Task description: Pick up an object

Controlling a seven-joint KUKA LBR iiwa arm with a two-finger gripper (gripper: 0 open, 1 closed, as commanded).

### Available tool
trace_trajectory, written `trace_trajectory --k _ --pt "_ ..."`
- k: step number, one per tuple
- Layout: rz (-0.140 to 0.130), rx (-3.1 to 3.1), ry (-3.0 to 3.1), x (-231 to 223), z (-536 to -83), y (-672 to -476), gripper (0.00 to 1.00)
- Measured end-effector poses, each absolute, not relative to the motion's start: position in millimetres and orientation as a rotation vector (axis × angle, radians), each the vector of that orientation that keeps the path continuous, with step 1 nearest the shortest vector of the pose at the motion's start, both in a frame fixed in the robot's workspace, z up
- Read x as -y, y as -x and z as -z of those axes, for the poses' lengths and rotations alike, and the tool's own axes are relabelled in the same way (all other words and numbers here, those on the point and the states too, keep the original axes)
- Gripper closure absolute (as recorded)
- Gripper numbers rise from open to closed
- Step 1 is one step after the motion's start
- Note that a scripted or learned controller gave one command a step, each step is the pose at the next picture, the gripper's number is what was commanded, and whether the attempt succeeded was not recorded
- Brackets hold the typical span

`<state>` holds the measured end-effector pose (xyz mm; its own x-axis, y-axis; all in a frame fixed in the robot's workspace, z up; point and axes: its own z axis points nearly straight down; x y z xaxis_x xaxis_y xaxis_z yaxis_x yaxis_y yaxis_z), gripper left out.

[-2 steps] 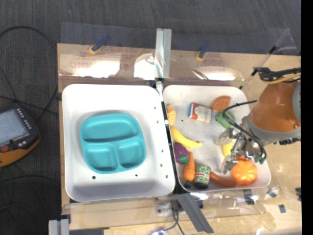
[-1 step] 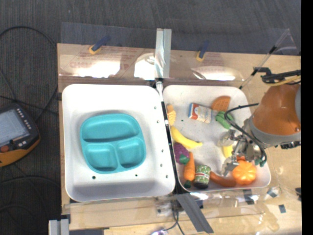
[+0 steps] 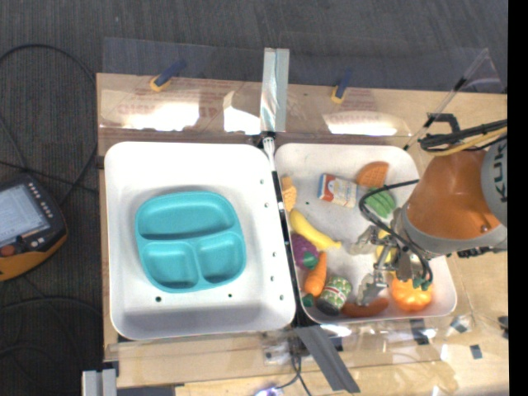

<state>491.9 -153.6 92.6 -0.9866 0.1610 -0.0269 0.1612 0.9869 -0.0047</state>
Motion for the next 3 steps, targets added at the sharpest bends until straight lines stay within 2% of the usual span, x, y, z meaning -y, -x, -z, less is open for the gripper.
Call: trace_trajectory --k 1,2,3 --pt "0.003 -3.128 -0.240 214.1 -111.7 -586.2 0.00" --pt "0.005 -3.133 -0.099 194.3 -90.1 -654.9 0.00" --pt "0.007 -3.113 -0.382 136.3 -90.5 -658.7 0.00"
